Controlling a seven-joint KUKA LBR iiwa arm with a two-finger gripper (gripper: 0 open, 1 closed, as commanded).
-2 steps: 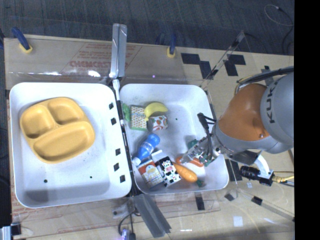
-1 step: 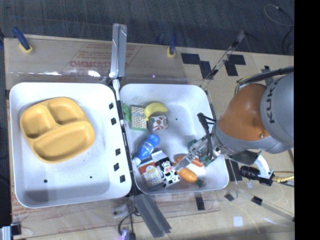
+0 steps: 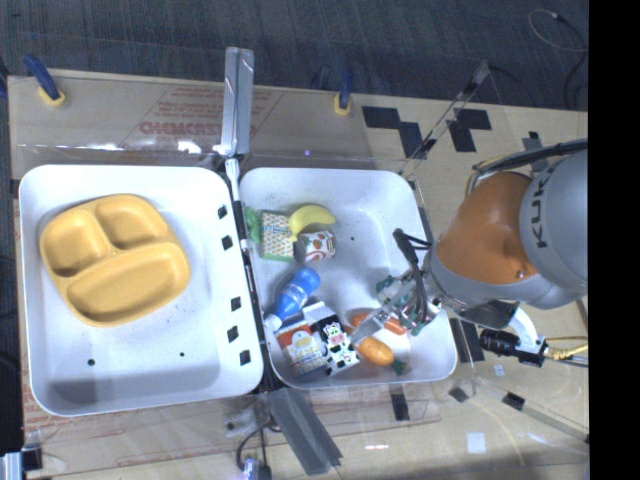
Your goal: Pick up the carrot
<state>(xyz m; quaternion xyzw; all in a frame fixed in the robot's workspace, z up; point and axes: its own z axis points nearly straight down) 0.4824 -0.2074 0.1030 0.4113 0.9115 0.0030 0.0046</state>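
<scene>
Camera view, looking down at a slant. My arm point(image 3: 505, 238) comes in from the right, orange band over the right bin's point(image 3: 370, 188) right wall, wrist angled down into its lower right corner.

My gripper point(image 3: 395, 313) sits low in that corner, just above the carrot point(image 3: 375, 351). Whether it is spread wide or narrow I cannot tell: the tip is a tangle of grey metal, green bits and cable against clutter. Nothing visibly clamped in it. A small red-orange item point(image 3: 392, 323) lies right under the tip; contact or not, can't say.

Carrot: orange, lying flat near the right bin's front wall, right of the cow-patterned carton point(image 3: 338, 343), green end pointing right. Just below the gripper, looks free.

Rest of the right bin: yellow banana point(image 3: 312, 217) toward the back, small red-and-white cup point(image 3: 317, 245) just in front of it, green packet point(image 3: 273, 235) to their left, blue bottle point(image 3: 297, 292) mid-bin, orange-and-white box point(image 3: 300, 348) touching the carton at the front left.

Left bin point(image 3: 60, 368): yellow divided tray point(image 3: 113, 258), upper left area.

Writing: "KU" in black on my grey arm housing, rest cut off. Faint red print on the cardboard point(image 3: 180, 118) behind the bins, not readable. Package labels too small to read.
</scene>
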